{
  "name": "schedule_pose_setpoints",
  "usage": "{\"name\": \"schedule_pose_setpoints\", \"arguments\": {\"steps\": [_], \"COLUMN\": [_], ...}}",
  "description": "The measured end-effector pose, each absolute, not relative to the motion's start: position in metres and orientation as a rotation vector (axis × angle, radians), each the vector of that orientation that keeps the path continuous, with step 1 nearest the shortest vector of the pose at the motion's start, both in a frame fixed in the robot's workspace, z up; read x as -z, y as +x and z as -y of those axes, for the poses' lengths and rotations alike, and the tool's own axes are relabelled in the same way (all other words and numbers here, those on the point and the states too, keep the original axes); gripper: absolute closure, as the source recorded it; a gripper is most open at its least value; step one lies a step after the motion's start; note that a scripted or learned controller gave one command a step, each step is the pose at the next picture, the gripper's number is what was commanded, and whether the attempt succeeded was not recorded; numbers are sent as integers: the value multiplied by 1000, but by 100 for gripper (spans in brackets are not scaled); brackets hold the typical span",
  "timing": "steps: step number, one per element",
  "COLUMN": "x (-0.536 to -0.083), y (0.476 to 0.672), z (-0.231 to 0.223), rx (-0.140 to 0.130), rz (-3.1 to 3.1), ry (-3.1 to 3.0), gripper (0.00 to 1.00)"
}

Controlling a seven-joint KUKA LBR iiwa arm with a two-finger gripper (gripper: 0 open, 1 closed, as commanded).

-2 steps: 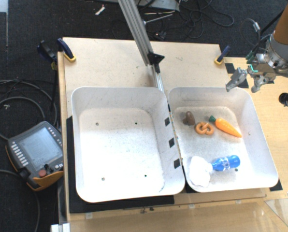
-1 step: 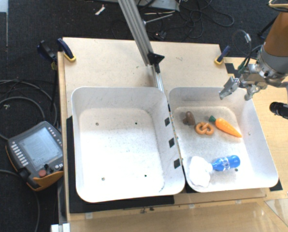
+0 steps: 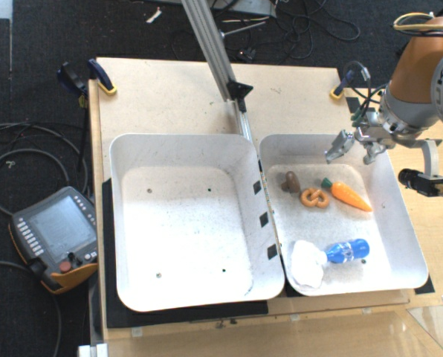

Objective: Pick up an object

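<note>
Bright, even overhead light is filling the frame, washing the two white bins close to pure white and flattening their walls. Shadows are staying soft and short, gathering mainly under the bin rims along the lower edge. Faint glare is showing on the bench at the lower right corner. The dark floor at the left and top is sinking into near black. Focus is holding fairly sharp throughout, with slight graininess.
</note>
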State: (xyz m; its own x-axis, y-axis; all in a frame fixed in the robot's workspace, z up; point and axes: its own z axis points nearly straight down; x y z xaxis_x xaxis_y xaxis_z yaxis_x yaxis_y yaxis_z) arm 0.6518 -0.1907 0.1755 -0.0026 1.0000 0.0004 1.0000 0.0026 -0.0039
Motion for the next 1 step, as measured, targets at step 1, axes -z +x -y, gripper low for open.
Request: {"name": "schedule_pose_setpoints", "arguments": {"steps": [1], "x": [-132], "y": [648], "z": [189], "rx": [-4], "rz": [2220], "ry": [-2219], "gripper": [0]}}
